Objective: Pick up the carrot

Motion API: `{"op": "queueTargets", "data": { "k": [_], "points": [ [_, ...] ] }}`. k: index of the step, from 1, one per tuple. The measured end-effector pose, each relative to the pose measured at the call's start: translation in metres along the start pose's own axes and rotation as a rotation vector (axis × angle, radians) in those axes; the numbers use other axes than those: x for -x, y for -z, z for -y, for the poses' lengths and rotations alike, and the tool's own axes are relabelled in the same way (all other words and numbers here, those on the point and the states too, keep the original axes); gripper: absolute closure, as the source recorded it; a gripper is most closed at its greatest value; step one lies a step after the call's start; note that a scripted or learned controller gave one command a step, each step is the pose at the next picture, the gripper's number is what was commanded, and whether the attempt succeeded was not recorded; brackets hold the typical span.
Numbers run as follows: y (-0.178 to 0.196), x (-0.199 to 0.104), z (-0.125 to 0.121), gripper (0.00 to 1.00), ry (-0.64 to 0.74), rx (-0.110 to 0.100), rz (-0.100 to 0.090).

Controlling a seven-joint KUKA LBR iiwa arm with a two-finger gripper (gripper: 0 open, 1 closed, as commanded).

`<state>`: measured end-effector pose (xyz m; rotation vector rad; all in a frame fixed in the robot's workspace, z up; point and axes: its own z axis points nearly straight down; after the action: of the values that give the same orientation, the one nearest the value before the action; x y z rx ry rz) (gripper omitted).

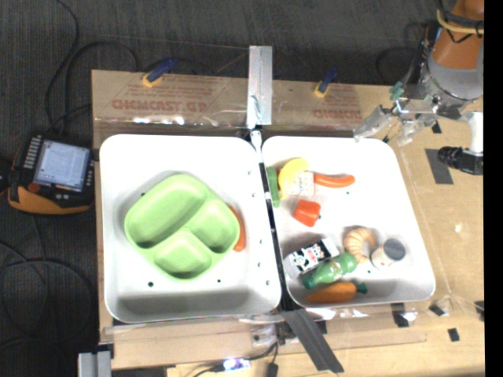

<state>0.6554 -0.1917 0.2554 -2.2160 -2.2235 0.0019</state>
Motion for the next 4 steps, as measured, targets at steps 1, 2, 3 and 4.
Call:
{"op": "queueTargets", "data": {
  "k": [1, 2, 3, 4],
  "points": [
    [-0.111, -0.068, 0.010, 0.00, -0.120, -0.001, 0.001],
    [-0.167, -0.089, 0.109, 0.00, -0.139, 0.009, 0.000],
    [-0.167, -0.007, 0.101, 0.00, 0.087, 0.014, 0.006],
    [-0.156, -0.041, 0.053, 0.00, 0.380, 0.002, 0.001]
  ]
}}
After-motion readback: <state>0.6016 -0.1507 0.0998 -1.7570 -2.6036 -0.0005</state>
